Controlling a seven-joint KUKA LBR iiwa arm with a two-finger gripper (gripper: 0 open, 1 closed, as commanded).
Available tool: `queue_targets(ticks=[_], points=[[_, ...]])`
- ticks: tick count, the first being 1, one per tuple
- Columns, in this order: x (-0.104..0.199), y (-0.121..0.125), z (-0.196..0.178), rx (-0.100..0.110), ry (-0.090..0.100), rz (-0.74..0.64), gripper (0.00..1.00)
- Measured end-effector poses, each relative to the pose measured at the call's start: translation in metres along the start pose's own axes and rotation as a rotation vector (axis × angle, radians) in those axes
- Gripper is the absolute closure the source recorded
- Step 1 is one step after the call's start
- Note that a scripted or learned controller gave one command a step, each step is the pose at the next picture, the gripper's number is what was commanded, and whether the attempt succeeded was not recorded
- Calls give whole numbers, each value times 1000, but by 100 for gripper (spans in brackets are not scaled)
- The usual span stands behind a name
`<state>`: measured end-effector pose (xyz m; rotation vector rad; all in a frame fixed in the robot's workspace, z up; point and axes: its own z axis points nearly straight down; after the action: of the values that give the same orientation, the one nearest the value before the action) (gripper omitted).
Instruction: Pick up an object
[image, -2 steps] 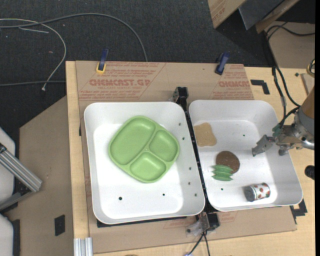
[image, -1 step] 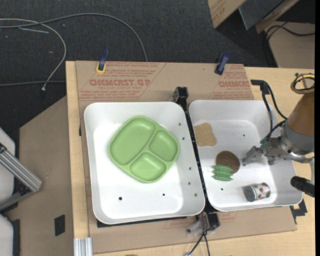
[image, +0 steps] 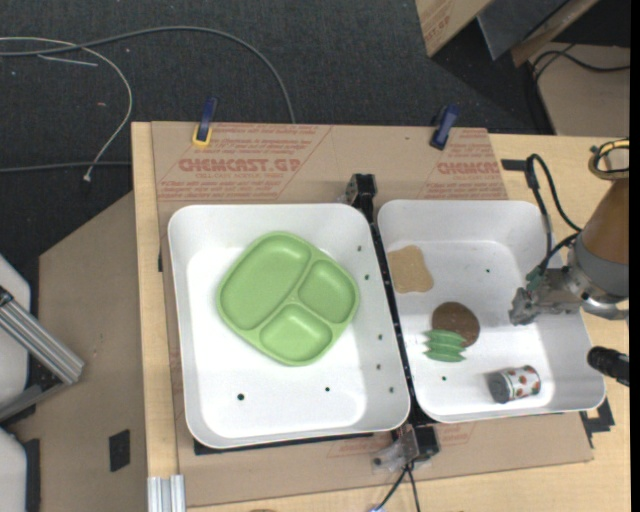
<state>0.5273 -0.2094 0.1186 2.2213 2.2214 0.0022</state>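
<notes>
**Two bins, nothing lifted yet**

We see a green divided plate (image: 288, 297) lying in the left bin (image: 190, 330). In the right bin (image: 500, 225) lie a tan flat piece (image: 409, 270), a brown disc (image: 456, 319) touching a green ridged item (image: 446, 345), and a small can (image: 513, 383) near the front wall. Our gripper (image: 527, 305) hangs at the bin's right side; we cannot tell its state. We judge the can may roll away if nudged.

Even, fairly bright overhead light falls on both white bins (image: 190, 300), which look slightly washed out, casting only soft, short shadows, while the picture is mildly soft throughout and the dark floor (image: 80, 110) toward ten o'clock looks grainy.
</notes>
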Motion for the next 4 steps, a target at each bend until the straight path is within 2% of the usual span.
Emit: queue_targets(ticks=[2, 3, 4], points=[[-1, 2, -119, -6, -4, -2, 100], [58, 21, -112, 1, 1, -7, 100], [108, 33, -121, -2, 1, -7, 100]])
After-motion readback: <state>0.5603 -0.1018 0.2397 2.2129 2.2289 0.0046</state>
